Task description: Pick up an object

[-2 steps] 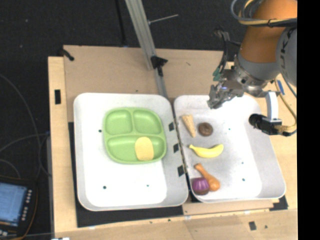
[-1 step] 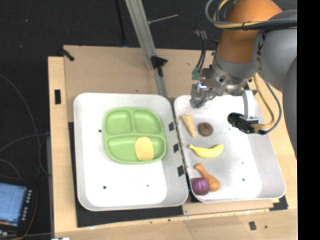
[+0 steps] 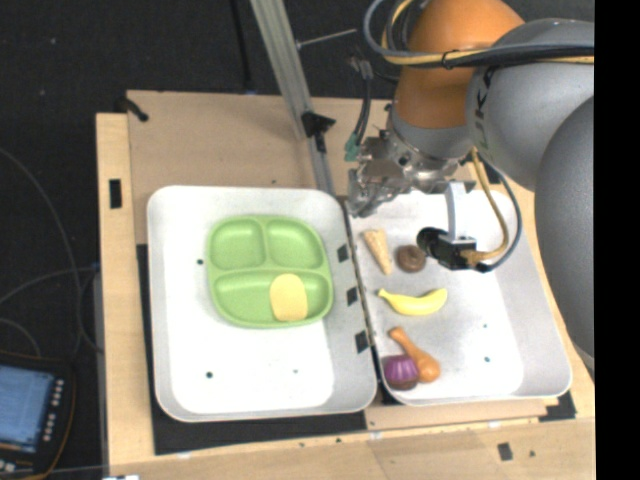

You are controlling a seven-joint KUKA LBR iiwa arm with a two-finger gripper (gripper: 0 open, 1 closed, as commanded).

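The hand point(image 3: 368, 190) hangs over the far left corner of the right bin point(image 3: 520, 353), whether open or closed I cannot tell, so the approach seems underway; next it must descend onto the nearby cone-shaped piece point(image 3: 378, 250).

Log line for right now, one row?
gripper: above right bin's far-left corner, nothing seen held | banana, cone, carrot: in right bin | green tray: left bin

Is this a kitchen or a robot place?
Probably a robot lab, not a kitchen: a big robot arm reaches over two white bins, and the food, like the banana, looks like toys.
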